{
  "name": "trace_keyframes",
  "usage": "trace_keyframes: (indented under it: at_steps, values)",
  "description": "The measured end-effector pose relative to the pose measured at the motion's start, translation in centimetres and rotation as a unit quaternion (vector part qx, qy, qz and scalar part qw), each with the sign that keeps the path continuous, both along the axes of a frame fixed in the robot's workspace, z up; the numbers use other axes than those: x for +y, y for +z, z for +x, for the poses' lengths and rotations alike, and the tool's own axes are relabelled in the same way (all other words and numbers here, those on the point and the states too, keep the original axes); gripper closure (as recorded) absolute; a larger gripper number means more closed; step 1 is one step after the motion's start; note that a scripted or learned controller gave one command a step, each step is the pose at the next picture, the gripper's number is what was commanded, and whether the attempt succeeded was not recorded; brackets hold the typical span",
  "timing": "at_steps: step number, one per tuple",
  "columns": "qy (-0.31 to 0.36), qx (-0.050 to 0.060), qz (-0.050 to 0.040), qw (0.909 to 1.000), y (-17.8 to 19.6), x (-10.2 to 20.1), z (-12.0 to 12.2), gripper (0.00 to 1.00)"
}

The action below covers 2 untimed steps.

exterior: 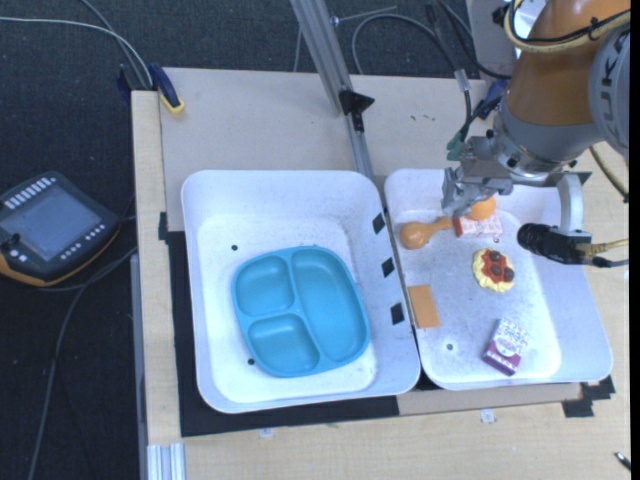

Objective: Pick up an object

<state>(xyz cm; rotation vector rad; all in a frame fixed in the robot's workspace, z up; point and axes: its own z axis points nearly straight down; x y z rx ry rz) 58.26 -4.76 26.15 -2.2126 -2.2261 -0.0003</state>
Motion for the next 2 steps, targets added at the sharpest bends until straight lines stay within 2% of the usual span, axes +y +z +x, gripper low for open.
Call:
trace_keyframes:
  at_steps: [2]
  values:
    - [0.000, -0.002, -0.0002, 1.0000, -0.1, 11.3, 3.3, 1.00]
